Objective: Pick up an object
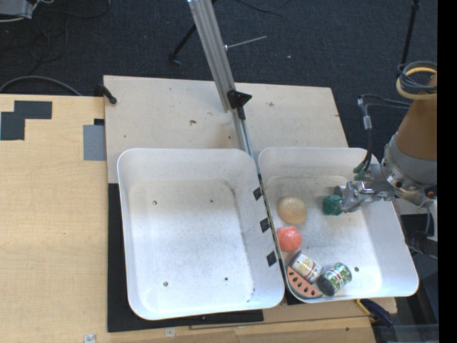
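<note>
The arm (418, 145) is being seen reaching in from the right, its upper part cut off at the frame edge, with the gripper (343, 200) lowered over the right bin (389, 259). A small green object (332, 205) is being met at the gripper's tip, but the fingers are too small and blurred for it to be told whether they are open, closed or gripping it. The object's shape is hard to make out.

Elsewhere in the right bin, a tan ball (292, 209) and an orange-red ball (289, 239) are lying near the divider, just apart from each other. Toward the near edge, a small can (305, 266), a green can (335, 276) and a watermelon-like slice (303, 285) are crowded together, partly overlapping. The left bin (139, 191) is lying beside it, their rims touching, with a slanted metal rail (214, 48) rising behind them.
</note>
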